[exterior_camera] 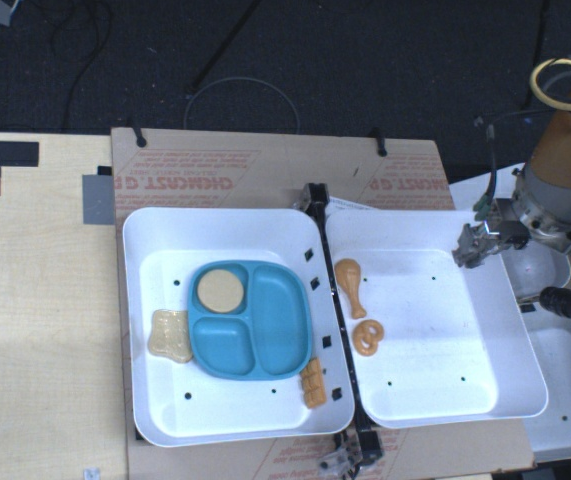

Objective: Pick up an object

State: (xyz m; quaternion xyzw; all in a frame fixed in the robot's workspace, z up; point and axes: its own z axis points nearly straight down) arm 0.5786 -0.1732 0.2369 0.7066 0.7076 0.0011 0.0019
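The right bin (435, 408) holds a tan drumstick-shaped piece (349, 284) near its left wall and a small pretzel (367, 337) just below it. In the left bin (155, 238) lies a blue divided tray (265, 328) with a round tan cookie (219, 290) in its upper left compartment. A pale toast-like piece (170, 335) rests left of the tray, and a small orange-brown piece (312, 382) sits at the tray's lower right. My gripper (475, 243) hovers at the right bin's upper right rim, far from every object, with nothing seen between its tips.
A dark divider (330, 298) runs between the two bins. Cardboard (265, 173) lies under the bins, and wooden bench surface (35, 308) extends to the left. Cables and the arm's body (555, 168) crowd the right edge.
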